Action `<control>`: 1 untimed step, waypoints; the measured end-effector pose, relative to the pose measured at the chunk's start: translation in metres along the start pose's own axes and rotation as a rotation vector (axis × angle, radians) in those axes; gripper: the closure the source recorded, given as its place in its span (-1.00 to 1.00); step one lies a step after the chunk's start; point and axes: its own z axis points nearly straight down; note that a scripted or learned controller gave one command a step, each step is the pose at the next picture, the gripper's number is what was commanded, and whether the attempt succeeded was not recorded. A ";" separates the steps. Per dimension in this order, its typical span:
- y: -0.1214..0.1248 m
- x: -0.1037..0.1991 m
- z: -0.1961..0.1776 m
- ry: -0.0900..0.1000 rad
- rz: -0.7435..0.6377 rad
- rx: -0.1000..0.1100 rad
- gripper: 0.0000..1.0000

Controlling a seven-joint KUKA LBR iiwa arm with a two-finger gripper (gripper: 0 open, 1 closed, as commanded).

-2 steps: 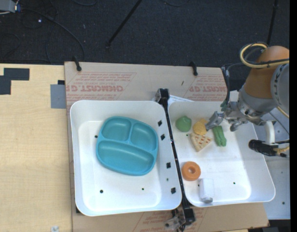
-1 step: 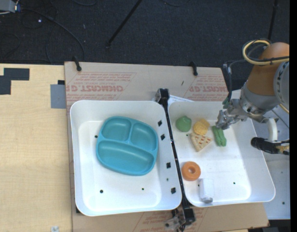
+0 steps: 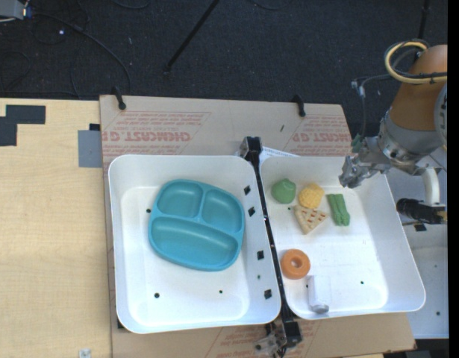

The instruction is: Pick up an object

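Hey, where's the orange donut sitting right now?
The orange donut lies in the right bin, near its left wall, below the waffle wedge and just above a small grey cylinder.

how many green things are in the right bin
2. A round green piece lies near the divider at the right bin's far end; a long green piece lies right of the yellow corn. No others visible.

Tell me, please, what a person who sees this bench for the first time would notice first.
Most striking is the teal divided plate, alone in the left bin. Next come the small toys in the right bin: a green ball, a yellow corn piece and an orange ring. The gripper hangs at that bin's far edge.
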 end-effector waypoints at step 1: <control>0.001 -0.001 -0.053 -0.001 0.000 0.000 1.00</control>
